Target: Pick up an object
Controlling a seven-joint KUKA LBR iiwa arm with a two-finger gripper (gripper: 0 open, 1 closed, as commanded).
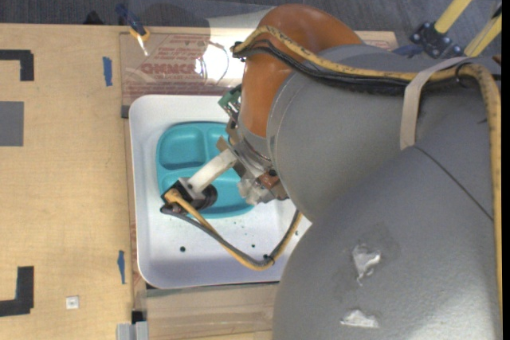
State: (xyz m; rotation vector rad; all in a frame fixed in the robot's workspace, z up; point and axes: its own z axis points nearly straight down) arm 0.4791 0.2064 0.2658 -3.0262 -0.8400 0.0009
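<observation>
A teal divided plate (pixel 185 149) lies in the left white bin (pixel 151 251), toward its back half. My gripper (pixel 259 185) hangs low over the plate's right edge, mostly hidden beneath the grey wrist and orange band. The arm's bulk covers the plate's right part and the right side of the bin.
The bin's bare white floor (pixel 199 251) in front of the plate has a few small dark specks. A red-printed clear sheet (pixel 171 60) lies behind the bin. A wooden board (pixel 64 171) with black tape marks spreads to the left. The arm covers the view's right half.
</observation>
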